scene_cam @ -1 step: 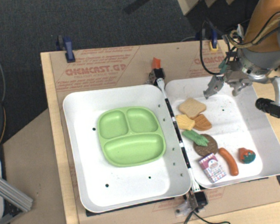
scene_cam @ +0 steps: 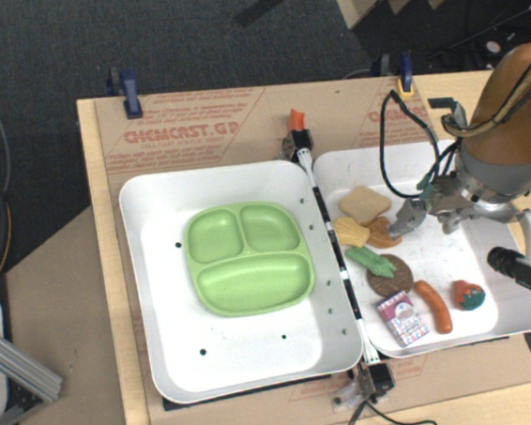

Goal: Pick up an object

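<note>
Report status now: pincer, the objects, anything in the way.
Pincer low in right bin, at the food pile's edge by the bread slice. Nothing seen gripped. Sausage and carton lie apart, unobstructed.

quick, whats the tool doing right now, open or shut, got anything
Tool: over the right white bin, next to the tan bread-shaped toy; nothing visibly held, and open or shut cannot be told.
</note>
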`<state>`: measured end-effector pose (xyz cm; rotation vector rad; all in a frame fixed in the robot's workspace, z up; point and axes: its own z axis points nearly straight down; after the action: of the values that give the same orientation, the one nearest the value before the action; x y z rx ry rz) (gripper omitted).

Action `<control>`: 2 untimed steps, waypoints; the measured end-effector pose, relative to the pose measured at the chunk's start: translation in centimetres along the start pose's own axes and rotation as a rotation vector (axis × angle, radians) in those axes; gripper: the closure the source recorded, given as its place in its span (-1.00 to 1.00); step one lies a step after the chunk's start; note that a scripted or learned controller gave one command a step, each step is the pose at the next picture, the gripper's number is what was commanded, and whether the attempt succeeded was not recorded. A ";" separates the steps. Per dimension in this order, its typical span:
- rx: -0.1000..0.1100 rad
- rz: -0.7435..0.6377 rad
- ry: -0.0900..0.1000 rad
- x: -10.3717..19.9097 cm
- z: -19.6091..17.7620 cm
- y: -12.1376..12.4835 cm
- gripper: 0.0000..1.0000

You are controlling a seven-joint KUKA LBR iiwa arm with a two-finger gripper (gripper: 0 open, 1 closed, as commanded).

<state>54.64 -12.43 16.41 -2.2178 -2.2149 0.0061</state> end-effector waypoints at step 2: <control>-0.019 -0.006 -0.004 3.1 7.6 6.0 -1.00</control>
<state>60.59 -9.34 8.75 -2.2229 -2.2332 -0.0107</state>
